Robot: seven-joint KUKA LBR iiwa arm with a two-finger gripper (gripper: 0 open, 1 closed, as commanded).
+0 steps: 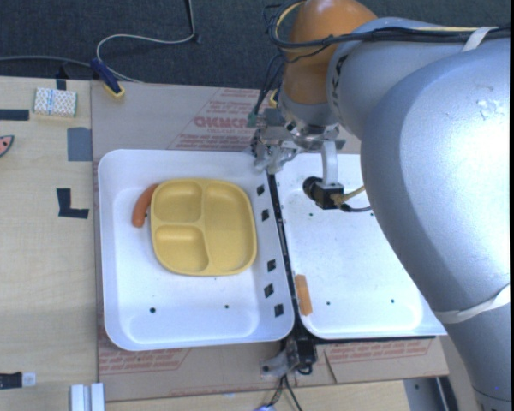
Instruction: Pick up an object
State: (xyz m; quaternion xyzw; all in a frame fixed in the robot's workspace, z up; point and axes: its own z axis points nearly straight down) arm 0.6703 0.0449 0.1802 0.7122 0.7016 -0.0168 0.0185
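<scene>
- Yellow plastic, a divided plate [204,227] with three compartments lies flat in the middle of my left bin [124,315].
- An orange carrot-like piece [140,207] lies against the plate's left rim, on the bin floor.
- A second small orange piece [302,294] sits in the right bin [360,306], close to the wall shared with the left bin, near the front.
- My tool [270,154] hangs over the far end of that shared wall, above the bins' back edge; I cannot tell how it is set, and nothing shows in it.
- My grey arm [437,161] covers much of the right bin.
- The wooden bench [34,255] carries black tape marks and a small checked block [55,102].
</scene>
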